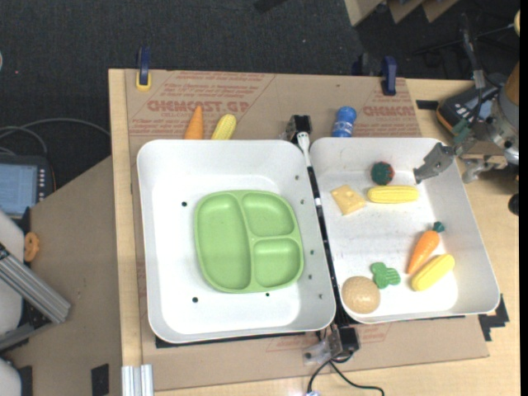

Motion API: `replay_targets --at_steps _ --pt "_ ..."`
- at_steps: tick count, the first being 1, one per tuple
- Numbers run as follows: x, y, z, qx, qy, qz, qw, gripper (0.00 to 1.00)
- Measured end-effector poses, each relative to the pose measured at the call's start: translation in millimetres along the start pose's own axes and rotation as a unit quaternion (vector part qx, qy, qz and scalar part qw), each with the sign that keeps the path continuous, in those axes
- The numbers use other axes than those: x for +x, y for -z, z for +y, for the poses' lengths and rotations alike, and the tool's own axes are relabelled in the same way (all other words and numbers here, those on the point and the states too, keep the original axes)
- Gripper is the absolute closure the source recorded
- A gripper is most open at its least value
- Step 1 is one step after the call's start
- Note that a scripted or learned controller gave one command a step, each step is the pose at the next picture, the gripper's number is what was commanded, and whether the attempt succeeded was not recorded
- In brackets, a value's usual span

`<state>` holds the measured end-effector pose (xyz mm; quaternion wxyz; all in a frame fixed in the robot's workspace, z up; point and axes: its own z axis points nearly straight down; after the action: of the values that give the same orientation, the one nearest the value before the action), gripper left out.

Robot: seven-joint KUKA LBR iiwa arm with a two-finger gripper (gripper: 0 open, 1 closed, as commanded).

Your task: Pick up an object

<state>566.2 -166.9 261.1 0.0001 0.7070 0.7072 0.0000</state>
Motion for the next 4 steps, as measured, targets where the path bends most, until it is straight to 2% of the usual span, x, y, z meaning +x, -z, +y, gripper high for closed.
replay_targets --at_steps 1,2,3,4 --pt "-5 -96 73 -0.001 0.002 -0.001 1.0 0.0" --pt "-7 -179 93 0.002 0.001 0.001 1.0 0.0" --pt "-31 -177 -7 0.004 -0.003 0.001 1.0 0.0" --pt "10 -175 105 -0.005 0.004 0.0 1.0 0.0"
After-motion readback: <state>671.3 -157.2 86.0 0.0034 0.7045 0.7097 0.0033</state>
